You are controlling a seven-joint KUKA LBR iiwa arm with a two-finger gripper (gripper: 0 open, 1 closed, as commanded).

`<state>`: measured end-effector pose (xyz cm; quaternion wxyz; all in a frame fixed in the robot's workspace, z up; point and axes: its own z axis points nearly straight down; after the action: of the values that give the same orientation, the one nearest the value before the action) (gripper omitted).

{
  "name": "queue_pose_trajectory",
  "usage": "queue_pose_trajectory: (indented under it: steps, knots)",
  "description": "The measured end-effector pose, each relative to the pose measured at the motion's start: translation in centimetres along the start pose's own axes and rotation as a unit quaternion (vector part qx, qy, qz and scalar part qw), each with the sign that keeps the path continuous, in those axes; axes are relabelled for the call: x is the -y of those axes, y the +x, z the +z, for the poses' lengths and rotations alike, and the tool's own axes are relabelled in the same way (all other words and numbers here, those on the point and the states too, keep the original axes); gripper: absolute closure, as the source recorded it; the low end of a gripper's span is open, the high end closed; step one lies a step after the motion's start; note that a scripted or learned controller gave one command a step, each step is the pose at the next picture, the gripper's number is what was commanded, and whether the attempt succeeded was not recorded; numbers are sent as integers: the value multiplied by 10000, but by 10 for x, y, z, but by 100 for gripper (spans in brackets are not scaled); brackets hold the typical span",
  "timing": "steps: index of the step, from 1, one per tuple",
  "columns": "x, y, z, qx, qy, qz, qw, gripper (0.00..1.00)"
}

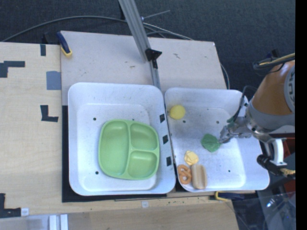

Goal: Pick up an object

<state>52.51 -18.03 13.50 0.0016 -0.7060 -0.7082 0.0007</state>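
Fingers of the gripper (pixel 225 134) sit at the right edge of the green object (pixel 210 143) in the right bin (pixel 254 178); at this resolution I cannot tell whether they are spread or closed, nor whether they grip it. For a clean pick, I would centre the tips over the green object, descend until they straddle it, close, then lift vertically, clear of the yellow ball (pixel 177 112) and pretzel (pixel 183 174).
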Motion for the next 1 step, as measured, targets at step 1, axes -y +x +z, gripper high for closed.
queue_pose_trajectory:
  steps: [1]
  knots:
    - [-9,3,-57,12,-34,6,10000,100]
